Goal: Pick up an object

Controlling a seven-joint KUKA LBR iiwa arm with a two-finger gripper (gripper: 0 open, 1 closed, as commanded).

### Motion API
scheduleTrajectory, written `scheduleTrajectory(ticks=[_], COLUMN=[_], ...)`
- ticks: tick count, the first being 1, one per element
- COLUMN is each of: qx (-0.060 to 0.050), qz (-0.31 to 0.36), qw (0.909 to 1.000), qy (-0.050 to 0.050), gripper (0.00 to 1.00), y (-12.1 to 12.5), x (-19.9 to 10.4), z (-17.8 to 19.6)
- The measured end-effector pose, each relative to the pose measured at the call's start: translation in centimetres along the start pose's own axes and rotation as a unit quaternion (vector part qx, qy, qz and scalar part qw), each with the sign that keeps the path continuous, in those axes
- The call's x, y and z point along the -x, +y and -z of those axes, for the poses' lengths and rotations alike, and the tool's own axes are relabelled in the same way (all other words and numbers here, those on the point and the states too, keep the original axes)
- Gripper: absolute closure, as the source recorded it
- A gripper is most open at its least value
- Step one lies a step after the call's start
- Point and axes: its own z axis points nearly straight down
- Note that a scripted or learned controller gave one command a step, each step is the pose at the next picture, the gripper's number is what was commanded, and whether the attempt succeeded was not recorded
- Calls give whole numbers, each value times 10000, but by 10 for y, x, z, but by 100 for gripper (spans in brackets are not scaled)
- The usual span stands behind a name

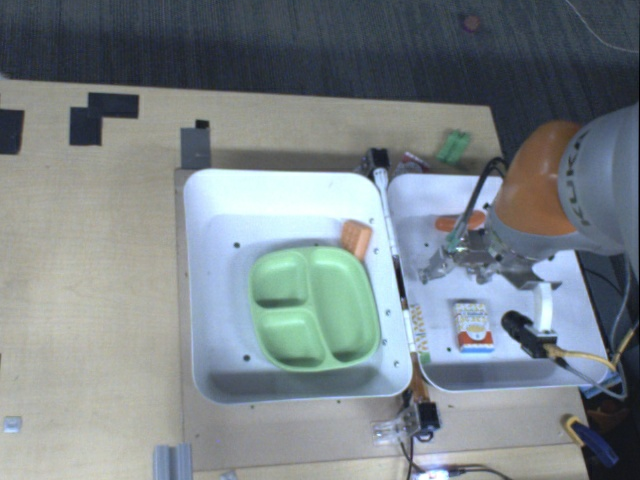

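White plastic forms both shallow bins on the pale wooden surface (90,298). The left bin (215,368) carries a green three-compartment plate (315,308), lying flat near its middle, and a small orange block (356,236) just beyond the plate's far right corner, close to the bin's right wall. The right bin (440,368) carries a small printed carton (472,326) in white, orange and blue, lying flat toward the near wall, and a small orange piece (446,224) near its far side, partly masked by the arm.

The grey arm with its orange band (535,193) reaches in from the right, and the claw (455,260) hangs low over the middle of the right bin, just beyond the carton and apart from it. Whether the claw is wide or narrow cannot be told at this angle; nothing is seen between its tips.

The carton is judged the nearest candidate. It is probably light and fairly stiff, with smooth printed faces that may slip, and thin walls that would dent under a hard squeeze. The better hold is likely across its two long edges, near the middle, with the tips set down to the bin floor. Because it lies flat, a shallow approach could merely push it along.
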Motion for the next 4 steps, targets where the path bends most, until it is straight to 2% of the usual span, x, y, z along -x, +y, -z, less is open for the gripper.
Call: scheduleTrajectory(ticks=[1, 2, 3, 4], qx=[-34, -44, -9, -12], qz=[8, 14, 30, 32], qw=[10000, 10000, 10000, 10000], qy=[6, 9, 9, 7], gripper=[0, 0, 100, 0], y=[45, 70, 73, 73], x=[-4, -3, -4, -4], z=[-13, -14, -1, -1])
